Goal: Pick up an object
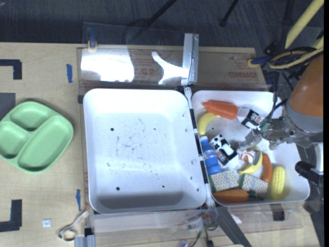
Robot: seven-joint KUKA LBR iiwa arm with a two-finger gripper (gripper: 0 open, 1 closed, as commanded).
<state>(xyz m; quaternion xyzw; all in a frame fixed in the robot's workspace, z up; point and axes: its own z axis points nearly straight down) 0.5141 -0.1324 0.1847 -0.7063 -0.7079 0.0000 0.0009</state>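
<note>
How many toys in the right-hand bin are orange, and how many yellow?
Orange: 3: long orange carrot toy, orange carrot at the front wall, curved orange piece
Yellow: 3: yellow banana, small yellow banana, yellow corn cob
Total: 6

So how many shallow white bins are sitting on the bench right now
2. The left shallow white bin sits mid-bench, beside the green divided plate. The right shallow white bin touches it and holds the pile of toy food under the gripper.
</note>
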